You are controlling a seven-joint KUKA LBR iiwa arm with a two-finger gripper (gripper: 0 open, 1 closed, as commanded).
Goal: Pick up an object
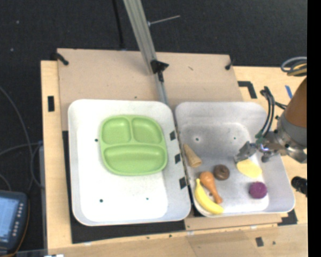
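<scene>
Banana at bin edge, tool fingers indistinct

Single fixed camera, mounted above the bench, looking down at a slant. Both white bins sit central in frame: left bin, right bin. Moderate distance; dark floor visible beyond the bench's far edge.
</scene>
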